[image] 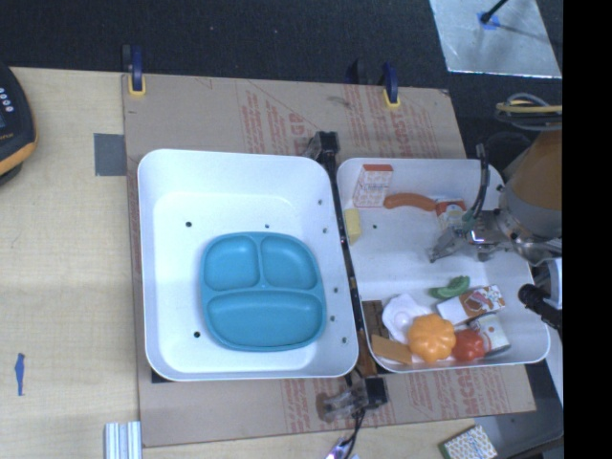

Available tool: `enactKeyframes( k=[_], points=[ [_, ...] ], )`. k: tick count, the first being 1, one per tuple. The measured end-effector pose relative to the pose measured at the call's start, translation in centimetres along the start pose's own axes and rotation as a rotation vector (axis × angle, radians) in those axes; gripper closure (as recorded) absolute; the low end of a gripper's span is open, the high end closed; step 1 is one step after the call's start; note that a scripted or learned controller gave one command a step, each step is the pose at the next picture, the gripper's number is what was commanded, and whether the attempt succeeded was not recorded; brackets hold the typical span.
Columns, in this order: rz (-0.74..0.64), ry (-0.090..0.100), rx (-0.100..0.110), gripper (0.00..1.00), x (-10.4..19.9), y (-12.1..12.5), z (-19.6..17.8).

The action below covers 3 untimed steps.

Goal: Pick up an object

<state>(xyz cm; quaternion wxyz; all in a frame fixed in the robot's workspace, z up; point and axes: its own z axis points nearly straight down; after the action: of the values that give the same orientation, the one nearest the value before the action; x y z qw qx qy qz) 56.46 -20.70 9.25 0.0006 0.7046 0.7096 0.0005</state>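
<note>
1. Reaching in from the right, the gripper [449, 245] hangs over the middle of the right bin [402, 256], its fingers spread apart with nothing between them.
2. Objects to pick lie in that bin: an orange pumpkin-like toy [431, 337] and a red tomato [469, 346] crowd the near edge, touching each other.
3. A green piece [449, 288] and a small printed packet [475, 302] sit just beside them, below the gripper.
4. Against the far wall lie a small carton [372, 185] and an orange carrot-shaped toy [413, 201].
5. The left bin [172, 256] holds a blue divided plate [263, 290].
</note>
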Motion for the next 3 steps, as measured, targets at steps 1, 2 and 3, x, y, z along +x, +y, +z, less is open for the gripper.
enactKeyframes(
  k=[1,2,3],
  points=[
    [0.003,0.001,0.008,0.0,-0.1,-2.6,0.1],
    [0.0,0.0,0.006,1.0,-0.1,-2.5,-1.0],
    [-0.001,0.0,0.007,0.0,-0.1,-2.5,-0.9]
  ],
)
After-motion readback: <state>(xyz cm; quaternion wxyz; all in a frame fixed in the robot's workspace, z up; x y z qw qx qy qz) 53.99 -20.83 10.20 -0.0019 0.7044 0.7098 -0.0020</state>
